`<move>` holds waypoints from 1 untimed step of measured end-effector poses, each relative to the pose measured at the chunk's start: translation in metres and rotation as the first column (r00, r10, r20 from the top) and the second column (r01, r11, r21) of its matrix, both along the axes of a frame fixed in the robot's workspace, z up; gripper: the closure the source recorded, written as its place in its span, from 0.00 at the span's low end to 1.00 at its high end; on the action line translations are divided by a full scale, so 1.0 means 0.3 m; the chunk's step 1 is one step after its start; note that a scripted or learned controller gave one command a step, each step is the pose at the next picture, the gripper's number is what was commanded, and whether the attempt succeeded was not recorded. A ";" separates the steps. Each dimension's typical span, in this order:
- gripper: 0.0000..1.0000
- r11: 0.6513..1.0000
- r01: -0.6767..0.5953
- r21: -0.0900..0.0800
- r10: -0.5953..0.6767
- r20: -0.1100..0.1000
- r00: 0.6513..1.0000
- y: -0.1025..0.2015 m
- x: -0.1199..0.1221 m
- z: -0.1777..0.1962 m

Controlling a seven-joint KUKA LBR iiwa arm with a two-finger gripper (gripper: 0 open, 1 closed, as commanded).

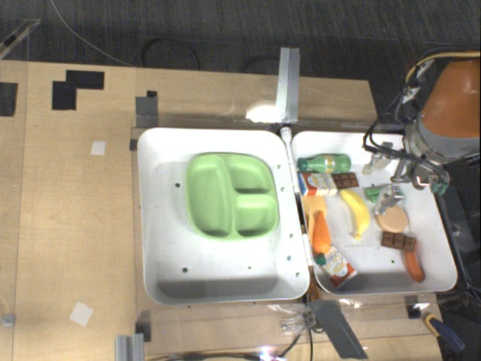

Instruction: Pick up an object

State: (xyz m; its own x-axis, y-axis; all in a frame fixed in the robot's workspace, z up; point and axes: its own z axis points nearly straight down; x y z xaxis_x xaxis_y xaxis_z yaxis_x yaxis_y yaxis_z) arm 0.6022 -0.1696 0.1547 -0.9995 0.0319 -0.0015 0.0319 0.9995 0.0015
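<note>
Hovering: tool (391, 196) above tan disc (391, 219), right bin (445, 265).

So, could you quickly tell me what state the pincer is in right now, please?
Pincer: low over the right bin, above the round tan piece; state cannot be told.

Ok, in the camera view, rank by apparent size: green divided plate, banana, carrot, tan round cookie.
1. green divided plate
2. carrot and banana: look about alike, so I can't rank them
3. tan round cookie

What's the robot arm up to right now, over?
Claw low in right bin, over round tan cookie. Nothing seen held. Banana and chocolate bar close beside.
</note>
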 end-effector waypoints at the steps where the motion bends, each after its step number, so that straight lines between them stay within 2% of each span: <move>1: 0.00 0.987 0.160 -0.001 -0.160 0.014 0.987 0.164 -0.092 -0.217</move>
State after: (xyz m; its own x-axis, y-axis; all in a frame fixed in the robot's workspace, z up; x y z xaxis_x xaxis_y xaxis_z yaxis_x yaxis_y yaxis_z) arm 0.5745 -0.1205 0.0896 -0.9813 0.1917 -0.0151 0.1917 0.9815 0.0013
